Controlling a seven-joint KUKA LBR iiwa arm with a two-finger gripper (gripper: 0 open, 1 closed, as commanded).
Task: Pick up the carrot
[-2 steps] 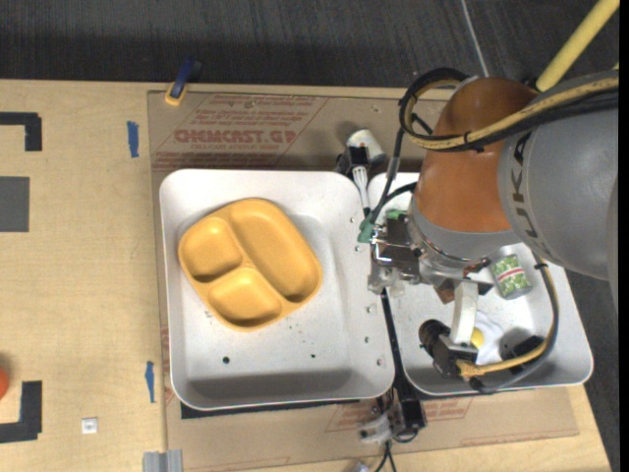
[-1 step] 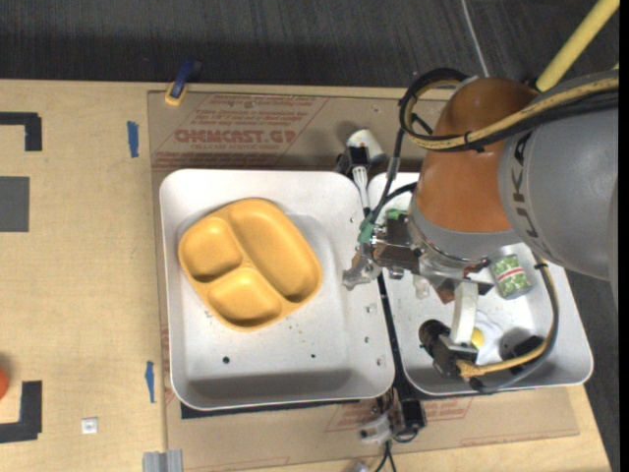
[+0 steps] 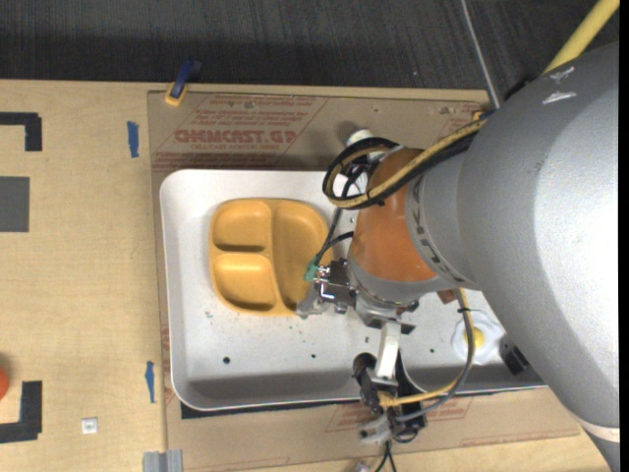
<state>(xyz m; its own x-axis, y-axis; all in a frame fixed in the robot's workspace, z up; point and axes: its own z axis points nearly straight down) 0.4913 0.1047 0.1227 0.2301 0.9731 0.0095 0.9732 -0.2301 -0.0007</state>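
Observation:
My gripper [image 3: 316, 293] hangs low over the left white bin [image 3: 187, 264], right at the lower right rim of a yellow divided plate [image 3: 260, 249]. The grey arm with its orange band [image 3: 393, 234] covers the wrist from above and hides most of the right side of the scene. A small orange-red thing [image 3: 3, 383] lies on the bench, cut off by the left edge of the view; I cannot tell what it is.
The yellow plate has three compartments and lies in the bin's upper left part. A white and yellow object [image 3: 474, 338] peeks out under the arm at the right. Cables [image 3: 393, 401] hang over the bin's front rim. A blue-yellow clip [image 3: 181, 80] lies on the cardboard behind.

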